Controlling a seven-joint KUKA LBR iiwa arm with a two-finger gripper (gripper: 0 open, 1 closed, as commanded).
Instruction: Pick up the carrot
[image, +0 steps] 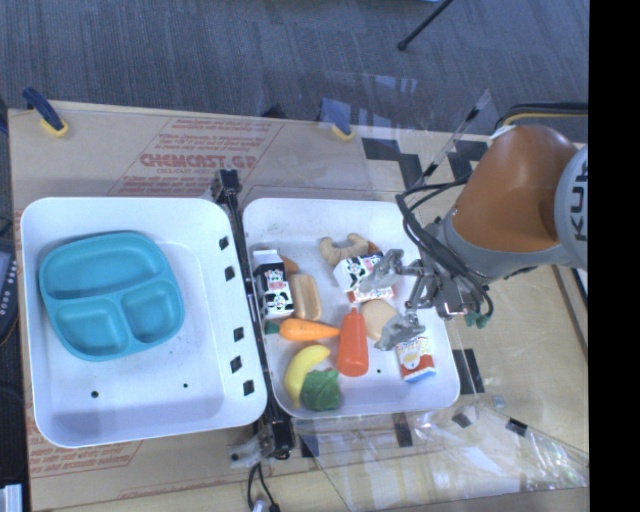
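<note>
Two white bins sit side by side on the bench. The left bin (60, 400) has a blue tray (108, 293) in it, with three little parts. The right bin (300, 212) is full of toy food.

The arm (515, 200) comes in from the right. It is grey with a big orange part. Black wires hang near its wrist. The gripper (397, 297) hangs over the right side of the right bin. Its two metal fingers (388, 265) are spread apart, so the jaws stand open. One finger points up by a small milk carton (357, 274) with cow spots. The other finger points down by a red and white carton (415, 358). A pale round thing (377, 317) lies between the two fingers, under them. It is hard to tell if the fingers touch it. Nothing is squeezed between them.

The carrot (308, 329) is in the middle of the right bin, toward its left side. It is orange, thin, and lies flat with its tip pointing right. It is well apart from the gripper. A bigger orange-red bottle shape (352, 343) lies just right of the carrot's tip. A hot dog (305, 295) sits just above the carrot. A second cow carton (272, 287) stands by the bin's left wall. A yellow banana (303, 366) and a green vegetable (322, 390) lie below the carrot. A tan peanut shape (343, 246) is near the top.
</note>
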